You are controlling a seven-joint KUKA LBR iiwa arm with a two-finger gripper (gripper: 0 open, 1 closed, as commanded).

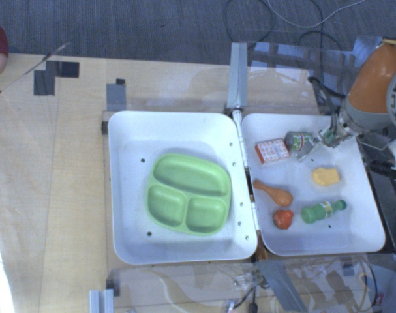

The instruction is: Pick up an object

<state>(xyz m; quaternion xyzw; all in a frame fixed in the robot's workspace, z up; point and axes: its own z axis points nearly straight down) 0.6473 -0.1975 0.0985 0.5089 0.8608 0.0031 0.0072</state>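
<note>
Pale wooden bench, two white bins, grey carpet behind

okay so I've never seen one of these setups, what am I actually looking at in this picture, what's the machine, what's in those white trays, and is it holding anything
One camera looks down at a slant on a wooden bench. The grey robot arm with an orange band reaches in from the right; its two-finger gripper is low beside a small dark can. The left white bin holds a green divided plate. The right white bin holds a red-patterned card box, yellow piece, toy chicken drumstick, red toy tomato and green bottle. A grip can't be confirmed.
</note>
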